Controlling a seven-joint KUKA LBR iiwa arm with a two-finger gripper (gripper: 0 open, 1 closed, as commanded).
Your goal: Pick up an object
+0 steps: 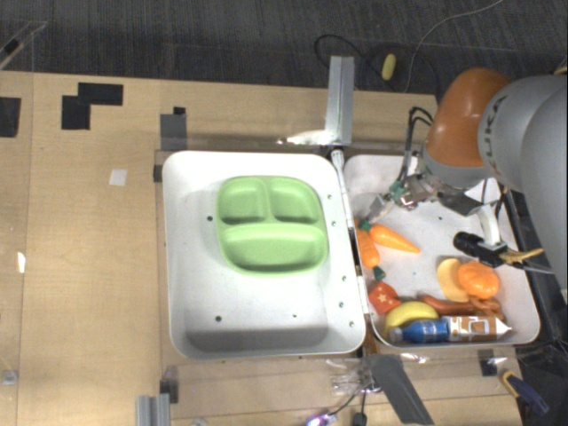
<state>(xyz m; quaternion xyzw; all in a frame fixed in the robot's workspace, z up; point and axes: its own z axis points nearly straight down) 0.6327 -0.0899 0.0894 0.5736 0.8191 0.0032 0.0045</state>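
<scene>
My gripper (380,206) hangs low over the upper left part of the right bin (524,327), pointing toward the bin's left wall. Just below it lies an orange carrot (395,238), close to the gripper but with no visible contact. A second, smaller carrot (366,250) rests against the left wall. Further toward the front sit a red tomato-like piece (383,297), a yellow banana (410,312), a blue and white bottle (448,329), a reddish sausage (454,306), an orange fruit (479,280) and a yellow slice (449,276).
The left bin (191,309) holds a green divided plate (271,222) near its middle. A metal post (341,96) rises behind the seam between the two bins. The arm's grey and orange body (479,122) covers the right bin's back right corner.
</scene>
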